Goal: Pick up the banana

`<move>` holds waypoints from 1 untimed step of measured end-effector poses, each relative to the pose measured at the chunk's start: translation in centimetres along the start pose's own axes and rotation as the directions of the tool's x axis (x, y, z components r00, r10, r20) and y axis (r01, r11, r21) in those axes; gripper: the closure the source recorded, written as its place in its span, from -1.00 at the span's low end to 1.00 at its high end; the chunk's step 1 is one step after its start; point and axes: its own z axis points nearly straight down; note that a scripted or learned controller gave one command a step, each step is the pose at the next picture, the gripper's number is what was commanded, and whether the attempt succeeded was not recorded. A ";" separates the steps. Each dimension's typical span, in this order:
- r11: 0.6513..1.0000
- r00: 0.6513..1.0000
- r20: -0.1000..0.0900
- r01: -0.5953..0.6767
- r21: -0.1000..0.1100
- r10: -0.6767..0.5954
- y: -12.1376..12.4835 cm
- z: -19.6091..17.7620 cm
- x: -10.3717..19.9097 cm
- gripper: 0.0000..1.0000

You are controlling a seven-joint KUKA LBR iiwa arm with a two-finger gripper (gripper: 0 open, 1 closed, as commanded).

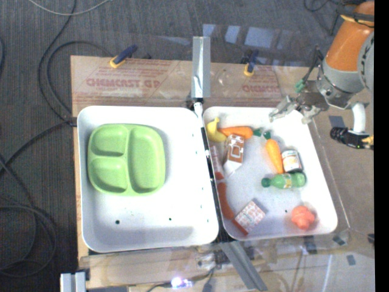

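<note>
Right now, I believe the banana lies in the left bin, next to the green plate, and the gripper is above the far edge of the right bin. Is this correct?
Not quite. The camera view shows the banana in the right bin, at its far left corner beside a carrot. The green plate sits in the left bin without it. The gripper is indeed above the right bin's far edge.

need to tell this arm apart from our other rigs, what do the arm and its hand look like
The arm has a rounded orange band above a grey and silver wrist section. The hand at its tip is small, pale metallic grey, with thin light fingers. A dark fitting with a yellow tip sits on the white part just right of the wrist.
</note>
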 end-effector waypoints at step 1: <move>0.932 0.932 0.002 0.362 -0.001 -0.362 0.8 6.2 6.3 -1.00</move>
